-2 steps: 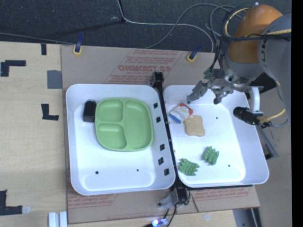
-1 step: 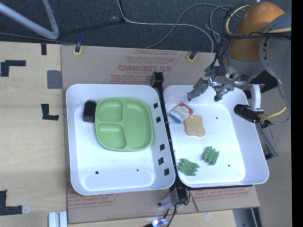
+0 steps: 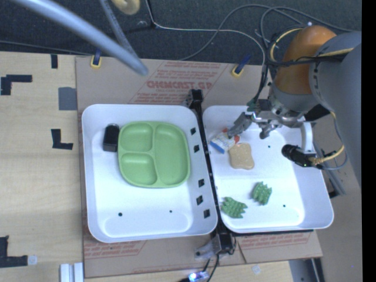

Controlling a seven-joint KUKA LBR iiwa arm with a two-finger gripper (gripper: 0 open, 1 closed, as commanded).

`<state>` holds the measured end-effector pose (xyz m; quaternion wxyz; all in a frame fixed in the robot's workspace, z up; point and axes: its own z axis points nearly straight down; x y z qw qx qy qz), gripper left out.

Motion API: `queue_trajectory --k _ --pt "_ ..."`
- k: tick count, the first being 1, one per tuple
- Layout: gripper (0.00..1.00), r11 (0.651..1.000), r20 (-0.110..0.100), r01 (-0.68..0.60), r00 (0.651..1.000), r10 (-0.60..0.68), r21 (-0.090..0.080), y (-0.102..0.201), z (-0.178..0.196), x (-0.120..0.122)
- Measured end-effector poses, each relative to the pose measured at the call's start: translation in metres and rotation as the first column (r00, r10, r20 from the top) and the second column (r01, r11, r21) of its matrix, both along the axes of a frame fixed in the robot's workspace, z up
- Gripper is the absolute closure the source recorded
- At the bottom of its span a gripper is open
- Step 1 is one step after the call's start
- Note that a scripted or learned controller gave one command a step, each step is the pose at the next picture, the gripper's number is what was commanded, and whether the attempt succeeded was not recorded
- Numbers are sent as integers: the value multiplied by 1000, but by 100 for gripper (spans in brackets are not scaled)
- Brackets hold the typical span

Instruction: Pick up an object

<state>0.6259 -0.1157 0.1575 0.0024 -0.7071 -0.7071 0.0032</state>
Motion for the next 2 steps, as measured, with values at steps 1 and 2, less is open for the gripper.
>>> queue_trajectory --k 1,2 --pt "0 1000 1 -1 1000 1 0 -3 -45 -5" --pt "0 1000 9 -2 1000 2 2 -2 -69 -3"
